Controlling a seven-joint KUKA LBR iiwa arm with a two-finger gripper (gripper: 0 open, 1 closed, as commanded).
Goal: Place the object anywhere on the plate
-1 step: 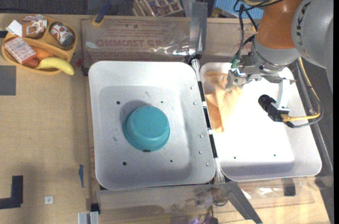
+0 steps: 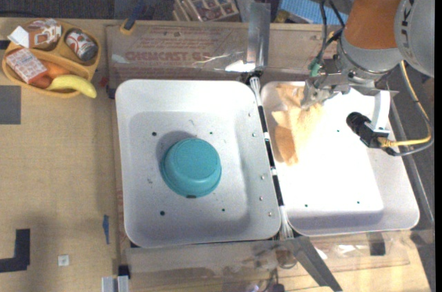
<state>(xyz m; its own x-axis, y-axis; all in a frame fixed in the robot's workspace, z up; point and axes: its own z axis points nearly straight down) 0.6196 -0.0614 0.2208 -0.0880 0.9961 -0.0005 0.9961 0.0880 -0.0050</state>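
The gripper hangs over the right bin's far-left corner, jaws clamped on a tan object trailing toward the near-left — the teal plate lies left, in the other bin.

Two white bins, one teal plate.

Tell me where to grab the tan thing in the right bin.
Grip the pale tan elongated object across its narrow width near mid-length, coming down from above: it lies close beside the left wall of the right white bin, so a sideways approach looks blocked.
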